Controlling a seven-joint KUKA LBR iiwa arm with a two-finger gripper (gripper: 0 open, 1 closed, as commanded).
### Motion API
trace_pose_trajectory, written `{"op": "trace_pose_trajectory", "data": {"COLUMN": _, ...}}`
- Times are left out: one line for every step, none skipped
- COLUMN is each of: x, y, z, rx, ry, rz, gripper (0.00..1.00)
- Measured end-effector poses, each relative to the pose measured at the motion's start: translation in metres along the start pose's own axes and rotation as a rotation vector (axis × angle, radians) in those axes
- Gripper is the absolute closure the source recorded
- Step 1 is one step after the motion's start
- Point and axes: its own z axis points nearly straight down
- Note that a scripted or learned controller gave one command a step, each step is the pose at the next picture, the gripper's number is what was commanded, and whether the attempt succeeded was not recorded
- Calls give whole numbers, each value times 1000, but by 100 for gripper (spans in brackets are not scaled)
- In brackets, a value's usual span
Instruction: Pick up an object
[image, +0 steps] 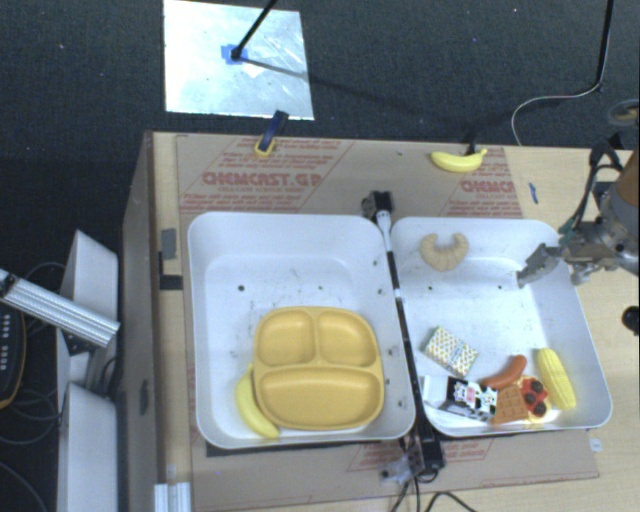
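Note:
My gripper (558, 270) hangs over the far right edge of the right bin (500, 300), open, with nothing between its fingers. A tan croissant (445, 250) lies at that bin's back, left of the gripper. Along the front lie a checkered packet (450, 350), a red sausage (503, 372), a yellow corn cob (555, 378), a black-and-white cow toy (472, 398) and an orange pizza slice (520, 400). The left bin (290, 250) holds a yellow divided plate (318, 365) and a banana (252, 405) at the plate's left edge.
A second banana (458, 158) lies on the cardboard behind the right bin. A black divider (392, 290) runs between the bins. A foil sheet (238, 58) lies on the floor behind the bench. A cable (560, 100) trails at the back right.

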Motion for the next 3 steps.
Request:
{"op": "trace_pose_trajectory", "data": {"x": 66, "y": -6, "z": -28, "rx": -1, "ry": 1, "rz": -1, "gripper": 0}}
{"op": "trace_pose_trajectory", "data": {"x": -12, "y": -37, "z": 10, "rx": 0, "ry": -1, "rz": 1, "gripper": 0}}
{"op": "trace_pose_trajectory", "data": {"x": 82, "y": 11, "z": -14, "rx": -2, "ry": 2, "rz": -2, "gripper": 0}}
